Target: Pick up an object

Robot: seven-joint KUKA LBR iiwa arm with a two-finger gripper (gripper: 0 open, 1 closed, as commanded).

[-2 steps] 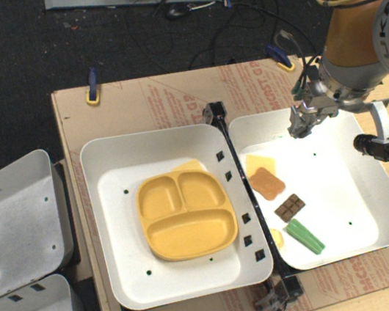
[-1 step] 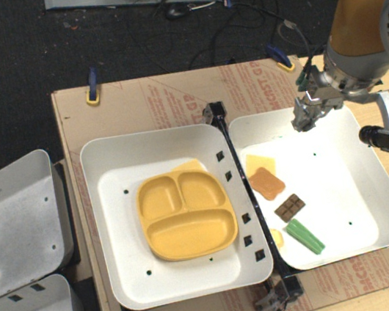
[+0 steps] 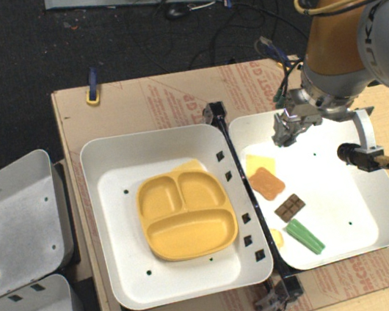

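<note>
The end effector (image 3: 288, 129) hung over the upper part of the right bin (image 3: 386, 225), near the frame's upper right; whether it was spread or pressed together could not be told, and nothing showed in its grip. Below and left of it lay an orange piece (image 3: 266, 183), a brown chocolate bar (image 3: 289, 207) and a green block (image 3: 303, 236). The left bin (image 3: 113, 202) held a yellow divided tray (image 3: 186, 214).
</note>
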